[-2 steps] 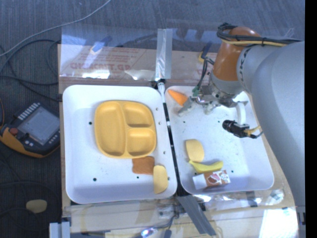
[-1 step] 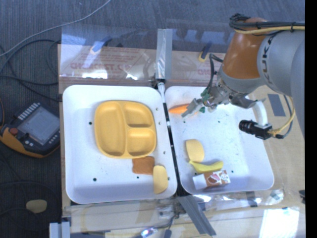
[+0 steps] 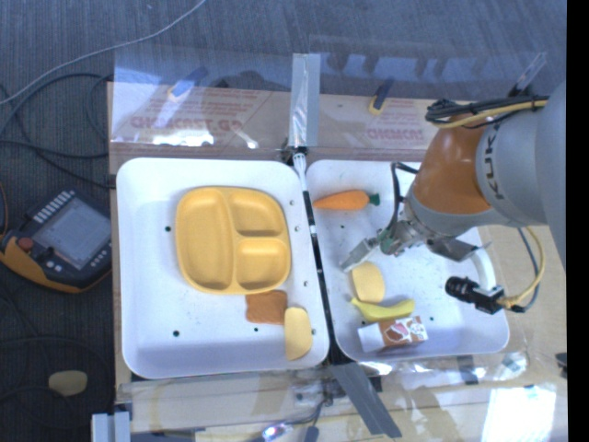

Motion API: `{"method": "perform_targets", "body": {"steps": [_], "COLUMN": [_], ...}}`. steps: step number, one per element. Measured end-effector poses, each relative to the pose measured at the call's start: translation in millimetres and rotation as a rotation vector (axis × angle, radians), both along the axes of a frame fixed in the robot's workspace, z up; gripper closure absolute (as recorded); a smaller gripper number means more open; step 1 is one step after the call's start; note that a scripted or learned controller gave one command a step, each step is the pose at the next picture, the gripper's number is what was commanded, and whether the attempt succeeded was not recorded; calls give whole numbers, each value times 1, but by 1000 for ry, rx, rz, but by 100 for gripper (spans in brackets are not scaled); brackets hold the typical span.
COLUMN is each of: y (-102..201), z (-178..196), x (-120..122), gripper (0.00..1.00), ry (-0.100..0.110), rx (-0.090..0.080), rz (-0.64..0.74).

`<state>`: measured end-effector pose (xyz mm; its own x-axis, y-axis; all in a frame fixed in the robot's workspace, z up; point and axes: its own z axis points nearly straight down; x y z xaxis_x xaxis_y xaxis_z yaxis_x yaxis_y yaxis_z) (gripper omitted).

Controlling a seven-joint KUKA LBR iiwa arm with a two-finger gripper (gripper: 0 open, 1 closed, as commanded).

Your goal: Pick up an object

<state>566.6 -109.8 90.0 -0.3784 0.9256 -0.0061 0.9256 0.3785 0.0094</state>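
In the right bin (image 3: 492,330), above its middle: gripper (image 3: 368,250) lowered near the floor, fingers (image 3: 357,256) apparently spread a little, nothing visible between them. Pointed toward the bin's left side, just above the pale yellow slice (image 3: 368,282) and well below the carrot (image 3: 340,201).

Candidate objects in the same bin:
- Carrot, lying flat near the upper left corner, green end to the right.
- Pale yellow slice, flat, just beside the gripper tips; contact cannot be confirmed.
- Banana (image 3: 382,309), touching the lower edge of the slice.
- Small carton (image 3: 396,334) with red print, at the lower wall, just under the banana.

In the left bin (image 3: 138,339): yellow divided plate (image 3: 230,238), brown toast-like piece (image 3: 267,308), pale yellow wedge (image 3: 297,331). All well apart from the gripper.

Task status, judged from the present layout: approach stage complete or nearly so; no object grasped; no object lifted. Remaining: close on one item, most likely the slice or the banana, then raise clear of the bin floor. Risk: flat slice offers little height for a pinch.
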Motion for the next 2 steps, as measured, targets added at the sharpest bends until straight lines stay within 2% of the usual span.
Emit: {"method": "perform_targets", "body": {"steps": [1,2], "y": [84,24], "z": [93,94], "x": [-10,-29], "gripper": [0,0], "ry": [11,11], "rx": [1,0], "rz": [144,136]}}
